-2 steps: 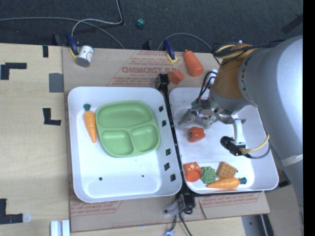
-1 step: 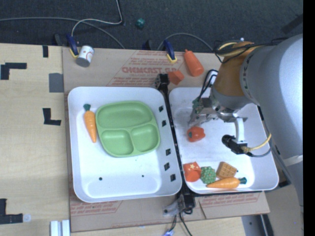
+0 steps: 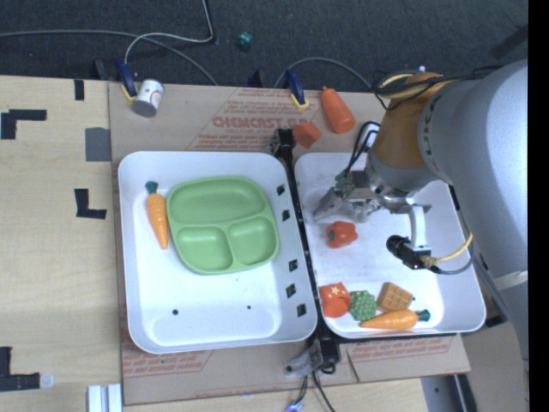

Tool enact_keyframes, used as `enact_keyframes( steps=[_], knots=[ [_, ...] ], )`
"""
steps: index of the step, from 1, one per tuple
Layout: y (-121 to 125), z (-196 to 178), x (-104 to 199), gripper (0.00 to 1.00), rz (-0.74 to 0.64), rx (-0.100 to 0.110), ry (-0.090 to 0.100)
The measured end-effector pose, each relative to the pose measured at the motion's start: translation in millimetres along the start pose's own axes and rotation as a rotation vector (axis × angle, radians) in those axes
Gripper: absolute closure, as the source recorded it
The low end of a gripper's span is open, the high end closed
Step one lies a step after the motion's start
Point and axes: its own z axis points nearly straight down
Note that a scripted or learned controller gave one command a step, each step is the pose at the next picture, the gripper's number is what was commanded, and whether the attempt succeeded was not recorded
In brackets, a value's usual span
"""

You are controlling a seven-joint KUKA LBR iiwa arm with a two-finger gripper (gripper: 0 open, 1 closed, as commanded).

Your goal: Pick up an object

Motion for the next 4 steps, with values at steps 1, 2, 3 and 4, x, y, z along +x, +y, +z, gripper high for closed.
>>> enact_keyframes(
  steps=[1, 2, 3, 4],
  knots=[
    [-14.0, 9.1, -3.8, 0.0, 0.0, -0.002, 0.001],
    [-13.9, -0.5, -3.8, 1.0, -0.001, -0.002, 0.0],
    [-14.0, -0.3, -3.8, 0.0, 0.0, -0.002, 0.001],
    [-45.8, 8.8, -0.7, 0.0, 0.0, -0.003, 0.0]
  ],
)
